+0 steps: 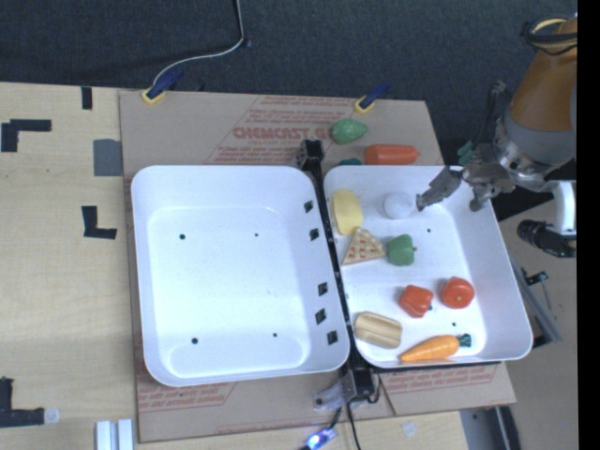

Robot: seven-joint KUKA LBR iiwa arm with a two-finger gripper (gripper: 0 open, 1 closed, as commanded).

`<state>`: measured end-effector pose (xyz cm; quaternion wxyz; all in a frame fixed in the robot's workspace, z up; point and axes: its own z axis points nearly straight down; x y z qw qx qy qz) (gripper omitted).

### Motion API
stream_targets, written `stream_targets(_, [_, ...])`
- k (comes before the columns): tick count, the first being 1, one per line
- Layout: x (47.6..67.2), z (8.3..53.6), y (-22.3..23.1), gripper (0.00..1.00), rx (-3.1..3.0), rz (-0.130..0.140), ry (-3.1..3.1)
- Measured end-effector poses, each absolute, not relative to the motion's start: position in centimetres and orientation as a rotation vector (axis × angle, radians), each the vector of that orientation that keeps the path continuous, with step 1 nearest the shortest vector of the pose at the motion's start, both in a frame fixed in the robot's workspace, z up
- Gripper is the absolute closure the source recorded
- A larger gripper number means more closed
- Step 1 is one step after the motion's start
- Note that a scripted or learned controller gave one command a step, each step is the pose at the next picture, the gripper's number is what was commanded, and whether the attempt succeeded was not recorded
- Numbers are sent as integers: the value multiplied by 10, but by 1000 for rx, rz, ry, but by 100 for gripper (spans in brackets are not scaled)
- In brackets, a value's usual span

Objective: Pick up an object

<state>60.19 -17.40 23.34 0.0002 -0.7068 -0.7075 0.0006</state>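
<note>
Gripper (457, 187) hangs over the upper right corner of the right bin (502, 270), two dark fingers spread apart, nothing between them. One finger (435, 193) slants down-left toward a small white round object (397, 204); the other sits near the bin's right rim. Grey wrist and orange band lie just outside the bin to the right

Nearest candidate: the white round object, pale on the white floor, close beside the left fingertip but not enclosed. Touching or apart: cannot tell from this slant

Further out in the same bin: yellow piece (347, 211) against the divider, tan wedge (363, 247) below it, green pepper (401, 250) just beside the wedge, red pepper (415, 299) and tomato (457, 292) near each other, bread roll (378, 328) and carrot (430, 348) along the bottom rim

Left bin (150, 251) has a bare floor. Outside the bins, on the cardboard over the desk: a green item (349, 130) and an orange-red item (391, 155) above the right bin

Judgement on the step: the approach is not finished. To do it well, shift the gripper left so the white object is centred between the fingers, then go straight down before closing. The object looks round and smooth, so an off-centre pinch would likely squirt it away. Neighbours stand well clear of it, so the open fingers have room
</note>
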Motion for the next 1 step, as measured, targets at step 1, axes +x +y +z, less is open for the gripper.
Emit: stream_targets(1, [629, 90, -144, 0, -2212, 7, -2220])
